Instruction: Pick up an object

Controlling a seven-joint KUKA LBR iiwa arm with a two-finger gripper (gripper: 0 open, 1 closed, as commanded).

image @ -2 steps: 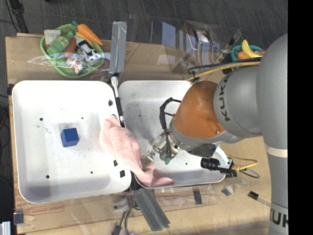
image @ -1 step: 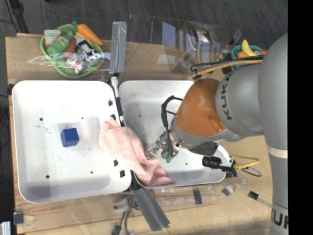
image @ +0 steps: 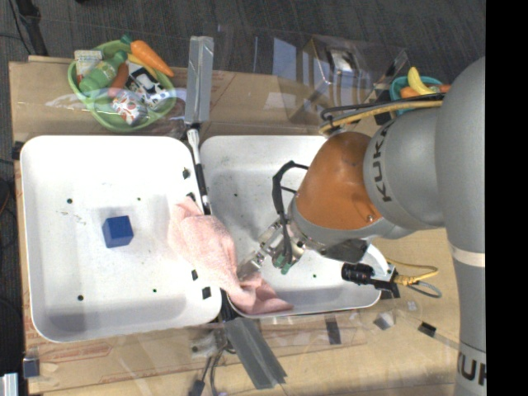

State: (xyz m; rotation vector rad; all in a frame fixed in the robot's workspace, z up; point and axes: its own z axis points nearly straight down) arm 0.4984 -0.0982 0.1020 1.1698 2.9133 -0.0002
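My claw [image: 268, 254] hangs low in the right bin [image: 247, 159], just short of the pink cloth [image: 206, 246] that drapes over the wall between the two bins, spilling to my left. I cannot tell how my claw is set, and I see nothing in it. The cloth is my nearest target, I judge. Well beyond it, in the left bin [image: 49, 172], sits a blue block [image: 118, 231]. A green bowl of toys [image: 124, 81] stands far off.
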